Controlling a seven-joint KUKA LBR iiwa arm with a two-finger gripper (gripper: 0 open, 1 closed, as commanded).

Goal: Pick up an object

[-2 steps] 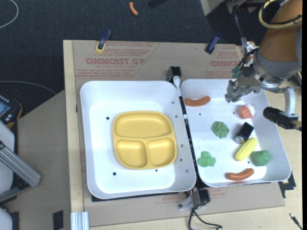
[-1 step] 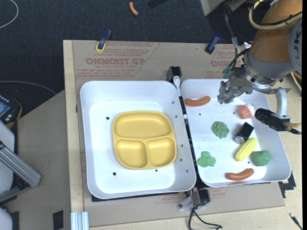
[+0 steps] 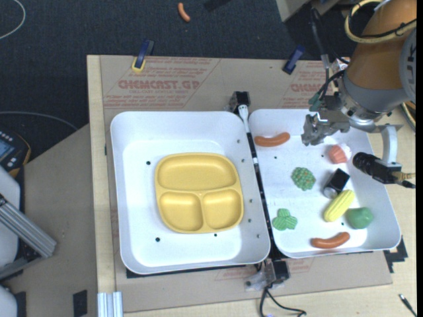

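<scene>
Sausage (image 3: 271,139) left of gripper (image 3: 316,135), pink toy (image 3: 338,154) near

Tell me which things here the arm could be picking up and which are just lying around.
Candidates, in the right bin under the gripper:
upper sausage
lower sausage
pink piece
round green piece
leafy green piece
corn cob
black block
green pepper

Lying about:
yellow divided plate in the left bin
small orange piece on the floor
blue clamps
</scene>
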